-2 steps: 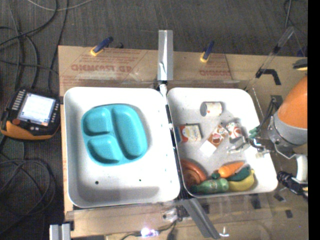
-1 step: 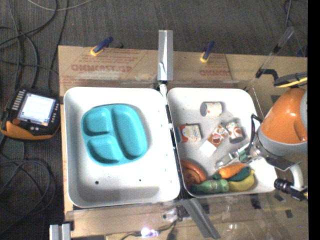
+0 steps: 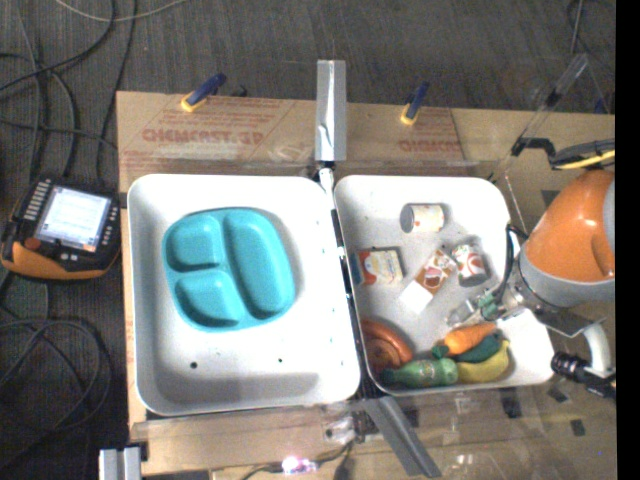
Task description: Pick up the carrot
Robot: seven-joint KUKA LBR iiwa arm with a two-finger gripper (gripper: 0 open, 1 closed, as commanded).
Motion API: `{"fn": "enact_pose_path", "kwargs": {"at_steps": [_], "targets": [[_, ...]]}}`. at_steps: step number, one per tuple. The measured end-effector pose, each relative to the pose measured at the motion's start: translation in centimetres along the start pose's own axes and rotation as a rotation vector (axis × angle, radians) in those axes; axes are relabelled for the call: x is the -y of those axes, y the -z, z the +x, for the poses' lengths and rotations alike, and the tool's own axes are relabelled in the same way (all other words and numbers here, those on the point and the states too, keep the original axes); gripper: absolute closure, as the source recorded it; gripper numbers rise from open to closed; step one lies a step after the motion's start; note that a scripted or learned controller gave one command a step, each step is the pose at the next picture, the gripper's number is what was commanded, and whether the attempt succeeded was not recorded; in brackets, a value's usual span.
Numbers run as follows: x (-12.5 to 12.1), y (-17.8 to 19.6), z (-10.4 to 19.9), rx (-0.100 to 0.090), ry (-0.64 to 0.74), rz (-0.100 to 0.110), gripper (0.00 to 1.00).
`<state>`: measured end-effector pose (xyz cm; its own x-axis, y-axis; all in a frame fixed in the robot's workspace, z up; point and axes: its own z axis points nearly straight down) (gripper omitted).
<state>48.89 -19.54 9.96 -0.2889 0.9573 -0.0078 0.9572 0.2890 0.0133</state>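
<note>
Fingers (image 3: 487, 306) are too blurred for me to tell whether they're spread or closed; they hover just right of the carrot (image 3: 466, 340). It lies in the right bin's (image 3: 500, 196) near corner, long axis running left-right, atop a banana (image 3: 487, 364).

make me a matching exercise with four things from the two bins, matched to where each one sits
Things:
1. blue divided plate
2. carrot
3. small cylindrical can
4. brown round item

Places:
A. top of the right bin, near its far wall
B. near edge of the right bin, beside the gripper
C. middle of the left bin
D. near left corner of the right bin, by the divider

Pairs: 1-C, 2-B, 3-A, 4-D
</note>
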Motion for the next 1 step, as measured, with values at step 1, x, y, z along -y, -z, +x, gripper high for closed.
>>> {"fn": "enact_pose_path", "kwargs": {"at_steps": [1], "targets": [[-0.58,9.23,2.90,-0.010,0.166,0.012,1.00]]}}
